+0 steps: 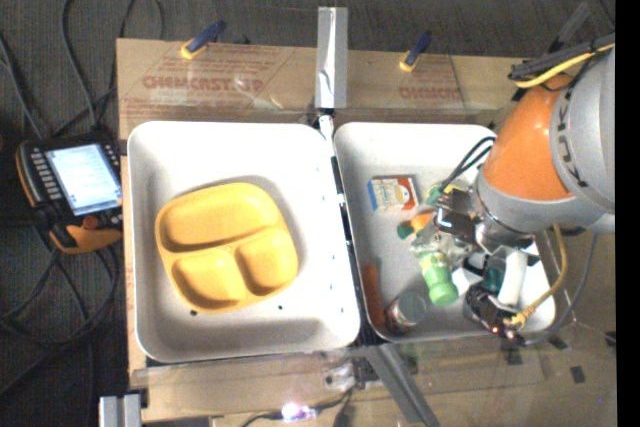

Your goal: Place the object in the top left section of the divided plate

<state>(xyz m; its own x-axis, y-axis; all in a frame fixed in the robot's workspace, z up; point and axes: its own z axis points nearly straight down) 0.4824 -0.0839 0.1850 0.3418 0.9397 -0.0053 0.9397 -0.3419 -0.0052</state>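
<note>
Dark carpet crossed by loose cables surrounds a bench [140, 65] bearing two shallow white bins side by side. Left bin [145, 215]: a yellow divided plate [228, 243] lies near its centre, turned slightly, with one long compartment along its upper edge and two smaller compartments below; all three appear bare. Right bin [460, 140]: a clutter of small items, among them a small carton with a red and blue label [392, 193] toward the upper left of that bin, a green bottle [438, 279] near its middle, and a dark can-like item [405, 310] at its lower edge. The grey and orange arm [545, 155] enters from the right of the frame and hangs over the right bin; its gripper [445, 227] sits low among the clutter, just above the green bottle. Whether the jaws stand apart or together cannot be told, since wrist hardware and cables cover them. Which item is the task's object is likewise uncertain; the green bottle lies closest, directly below the gripper in the frame, its long axis running roughly top to bottom. Judged from this layout, the pick is not yet confirmed, and the target compartment, at the plate's upper left, lies well apart to the left, across the wall between the bins.
</note>
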